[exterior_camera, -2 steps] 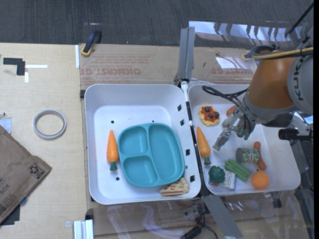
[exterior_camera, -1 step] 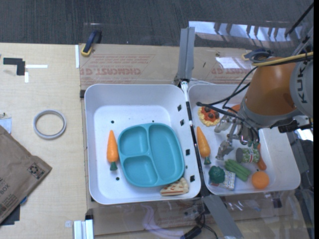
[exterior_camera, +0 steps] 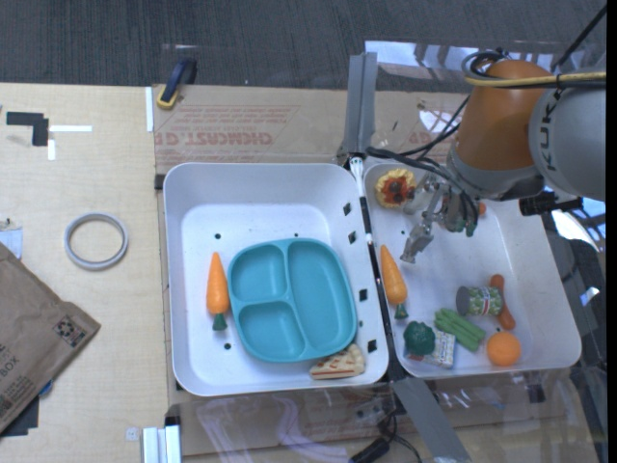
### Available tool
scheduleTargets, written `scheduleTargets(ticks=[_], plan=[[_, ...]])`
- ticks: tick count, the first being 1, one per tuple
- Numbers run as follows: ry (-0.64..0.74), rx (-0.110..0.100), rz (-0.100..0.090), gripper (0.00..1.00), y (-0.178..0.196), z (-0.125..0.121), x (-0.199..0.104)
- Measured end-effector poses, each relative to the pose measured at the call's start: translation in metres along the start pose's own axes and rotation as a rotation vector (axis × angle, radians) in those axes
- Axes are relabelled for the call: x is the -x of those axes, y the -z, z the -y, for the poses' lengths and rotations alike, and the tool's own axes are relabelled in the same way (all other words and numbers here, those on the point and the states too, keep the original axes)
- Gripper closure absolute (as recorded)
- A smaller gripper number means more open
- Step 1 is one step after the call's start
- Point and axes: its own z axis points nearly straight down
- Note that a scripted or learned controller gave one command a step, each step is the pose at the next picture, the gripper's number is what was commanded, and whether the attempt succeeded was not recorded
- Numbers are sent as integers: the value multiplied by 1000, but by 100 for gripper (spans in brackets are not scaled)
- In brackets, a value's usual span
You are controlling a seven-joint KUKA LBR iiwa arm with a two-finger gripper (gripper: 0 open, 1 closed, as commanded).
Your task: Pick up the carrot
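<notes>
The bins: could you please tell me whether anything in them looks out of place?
One carrot lies against the wall where the two bins meet, at the right bin's left edge. A waffle piece rests beside the teal tray, not in it.

My robotics lab, plywood table [exterior_camera: 77,172], two white bins [exterior_camera: 183,210], tape roll [exterior_camera: 96,240] left, loose cables [exterior_camera: 405,148], toy food

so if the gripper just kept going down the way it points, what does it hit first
Probably bare white floor of the right bin, just right of the orange carrot by its left wall. The gripper points down-left; depth is hard to judge.
</notes>
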Motion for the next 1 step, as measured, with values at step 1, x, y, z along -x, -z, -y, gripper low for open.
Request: scheduleTargets(ticks=[1], plan=[[-335, -1, 2, 0, 40, 33, 12]])
